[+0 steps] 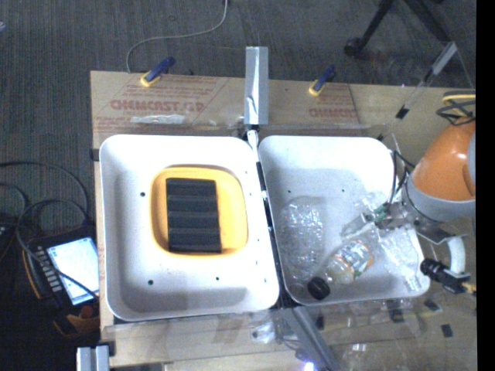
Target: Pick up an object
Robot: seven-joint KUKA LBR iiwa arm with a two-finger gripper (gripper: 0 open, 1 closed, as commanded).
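1. The counter [108, 99] bears the left bin [124, 269], which holds a yellow tray [161, 207] with a black ribbed insert [193, 215], lying well clear of the walls.
2. The right bin [325, 161] holds a clear plastic bottle [349, 260] with a black cap [318, 287] near the front wall, beside crumpled clear wrap [300, 221].
3. The arm [445, 172] sits at the right rim; whether the tool is open or closed, I cannot tell.
4. Risk: the slick, round bottle may roll or slip; the nearby wall and wrap crowd the approach.
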